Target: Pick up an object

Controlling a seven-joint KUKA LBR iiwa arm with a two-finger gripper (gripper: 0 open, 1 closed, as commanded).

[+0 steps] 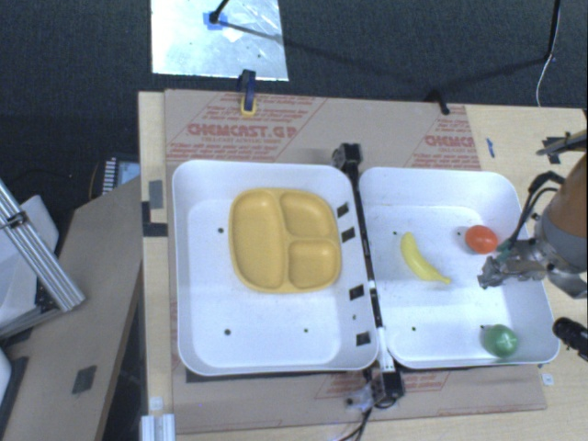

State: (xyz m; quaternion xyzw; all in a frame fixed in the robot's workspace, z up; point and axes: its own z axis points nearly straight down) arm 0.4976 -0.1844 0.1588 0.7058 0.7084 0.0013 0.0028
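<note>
In the right bin (441, 196) lie a yellow banana (423, 258), an orange-red round fruit (480, 239) and a green round fruit (501, 340). My gripper (499, 272) hangs over the right side of this bin, just below and to the right of the orange-red fruit and well above the green one. It is a small grey shape at the end of the arm (562, 237), and nothing shows in its grasp. The banana lies to its left, apart from it.
The left bin (207, 329) holds a yellow divided plate (283, 240). A black divider (360, 255) runs between the bins. Cardboard (303, 127) lies under both, and a yellow clamp (248, 95) sits at its far edge.
</note>
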